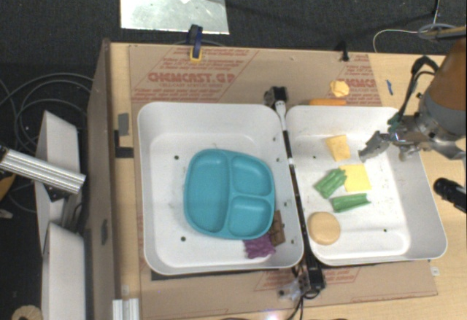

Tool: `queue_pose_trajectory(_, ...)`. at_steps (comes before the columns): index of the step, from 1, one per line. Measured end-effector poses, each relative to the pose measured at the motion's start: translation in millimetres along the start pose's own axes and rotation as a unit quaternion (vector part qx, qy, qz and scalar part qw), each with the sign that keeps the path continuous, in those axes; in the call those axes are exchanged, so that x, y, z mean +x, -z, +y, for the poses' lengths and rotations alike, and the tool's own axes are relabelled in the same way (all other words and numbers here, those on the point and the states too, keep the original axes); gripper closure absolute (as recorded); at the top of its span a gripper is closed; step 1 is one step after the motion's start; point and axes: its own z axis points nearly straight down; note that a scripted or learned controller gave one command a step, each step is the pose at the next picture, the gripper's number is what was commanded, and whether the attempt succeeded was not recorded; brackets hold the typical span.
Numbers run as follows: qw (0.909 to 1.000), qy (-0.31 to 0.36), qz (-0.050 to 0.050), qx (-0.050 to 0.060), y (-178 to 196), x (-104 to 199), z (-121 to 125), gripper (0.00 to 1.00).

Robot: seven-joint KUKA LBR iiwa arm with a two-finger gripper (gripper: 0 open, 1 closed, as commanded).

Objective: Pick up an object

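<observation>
Two white bins on my desk (219, 67), and the right bin (423, 231) has all the toy food: a pale yellow cheese-like wedge (338, 147), a flat yellow square (357, 178), two green pod-shaped pieces (330, 182), and a tan round bun (324, 227). My gripper (379, 142) hovers just right of the wedge, holding nothing; can't tell how far it's spread. I'd guess the wedge is light, stiff plastic, maybe slick, so I'd pinch its flat sides.
</observation>
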Motion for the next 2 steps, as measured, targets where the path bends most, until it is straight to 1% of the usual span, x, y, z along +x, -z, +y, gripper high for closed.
queue_pose_trajectory(1,1.0,0.002,0.002,0.004,-80,36,-6,0.0)
queue_pose_trajectory(2,1.0,0.002,0.0,0.0,-136,60,6,0.0)
